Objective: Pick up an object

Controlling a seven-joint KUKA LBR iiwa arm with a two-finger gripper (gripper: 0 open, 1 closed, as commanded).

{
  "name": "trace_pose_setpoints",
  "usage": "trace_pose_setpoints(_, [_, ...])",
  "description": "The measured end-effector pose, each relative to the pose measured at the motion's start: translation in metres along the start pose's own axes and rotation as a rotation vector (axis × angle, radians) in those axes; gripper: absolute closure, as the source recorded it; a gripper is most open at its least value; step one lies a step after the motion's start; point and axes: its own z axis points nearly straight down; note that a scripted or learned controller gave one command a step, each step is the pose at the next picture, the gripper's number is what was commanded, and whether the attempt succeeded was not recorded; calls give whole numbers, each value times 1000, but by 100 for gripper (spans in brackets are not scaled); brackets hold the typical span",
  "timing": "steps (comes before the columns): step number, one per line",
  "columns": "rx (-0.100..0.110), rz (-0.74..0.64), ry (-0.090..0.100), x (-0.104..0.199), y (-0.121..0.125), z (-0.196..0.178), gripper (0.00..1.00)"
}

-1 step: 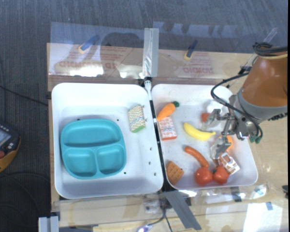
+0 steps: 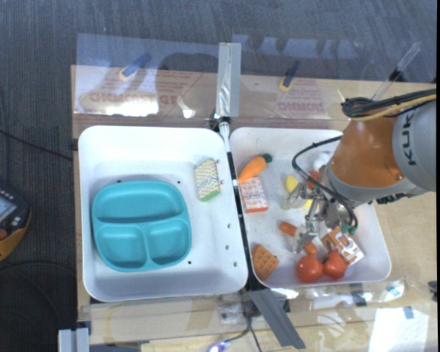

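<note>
I am watching the grey arm (image 2: 418, 149) reaching in from the right, its gripper (image 2: 312, 229) pointing steeply downward.

Toy foods (image 2: 310, 268) in right bin (image 2: 378, 268)

Both white bins (image 2: 161, 141) look like smooth, glossy plastic, catching soft highlights along their rims. The teal divided tray (image 2: 140, 223) is smooth plastic with a satin sheen. The two red tomatoes (image 2: 321, 267) shine like glossy plastic; the carrot (image 2: 252, 167) looks matt. The arm's orange band (image 2: 367, 152) is smooth and semi-gloss. The floor (image 2: 29, 72) is rough, ribbed grey carpet
</note>
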Motion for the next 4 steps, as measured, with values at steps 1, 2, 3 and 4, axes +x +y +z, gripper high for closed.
trace_pose_setpoints(1, [1, 116, -3, 14, 28, -1, 0])
trace_pose_setpoints(2, [4, 115, -7, 13, 28, -12, 100])
trace_pose_setpoints(3, [2, 319, 15, -46, -35, -76, 100])
trace_pose_setpoints(4, [2, 319, 15, -46, -34, -76, 0])
